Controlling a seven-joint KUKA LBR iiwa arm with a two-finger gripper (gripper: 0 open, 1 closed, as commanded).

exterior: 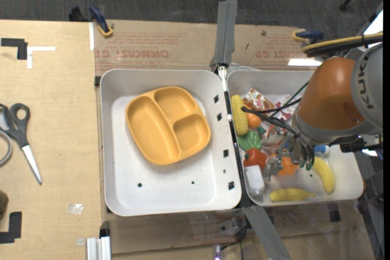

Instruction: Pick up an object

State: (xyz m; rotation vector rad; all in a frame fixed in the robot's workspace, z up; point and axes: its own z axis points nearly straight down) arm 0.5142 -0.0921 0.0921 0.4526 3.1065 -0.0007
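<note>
from my remote seat i start at the near edge of the bench, where the right bin [350,190] holds a heap of toy food. closest to me a banana [291,194] lies flat along the front wall, with a second banana [325,175] standing at a slant just beside it to the right. a small white bottle [254,179] rests at the front left corner, and a red tomato-like piece [255,158] touches its upper end.

just behind those, the gripper [291,159] is down inside the bin, among the pile, next to an orange piece [284,167]. the wrist and cables hide its tips, so i cannot tell how it is set, and i see nothing lifted with it.

further back, a green leafy piece [250,140] sits beside an ear of corn [239,114] that lies along the left wall, and a printed packet [257,100] lies near the back.

the left bin [116,192] carries a yellow divided plate [169,124], well apart from the arm. off on the far left of the bench lie scissors [22,137].

my judgement: the reach into the pile is done, but the pick itself is not confirmed. every object i can see rests in the bin. what is left is securing one piece, probably the orange one nearest the tool, and raising it clear.
</note>
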